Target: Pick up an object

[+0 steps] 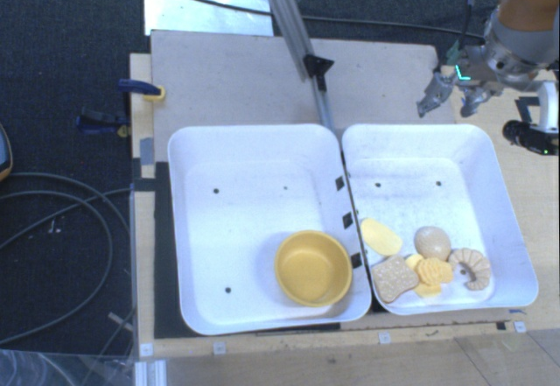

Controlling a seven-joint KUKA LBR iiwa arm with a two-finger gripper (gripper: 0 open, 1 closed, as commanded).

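At the two o'clock corner of the camera view, the gripper (455, 100) is seen above the bare desk (262, 78), just outside the far rim of the right bin (503, 200). Its fingers (430, 102) are spread apart, and nothing is held between them.

The candidate objects are found at the five o'clock end of the right bin, gathered in a loose cluster: a pale yellow oval piece (381, 236), a tan round piece (432, 242), a brown slice-shaped piece (394, 278), a small yellow ridged piece (431, 274) and a curled beige piece (471, 267). Several of these are touching one another. A yellow bowl (313, 267) is noted in the left bin (219, 200), at six o'clock.

The cluster pieces are judged to be toy foods, light and fairly stiff, with smooth surfaces that may slip under a shallow grip. The tan round piece is considered the cleanest target, being raised and partly clear of its neighbours; a hold across its middle is advised. The bowl is judged light but wide, to be taken only by pinching its rim.

All objects lie well apart from the fingers, toward six o'clock of them. A long traverse across the bin and a descent are judged necessary before any grasp.
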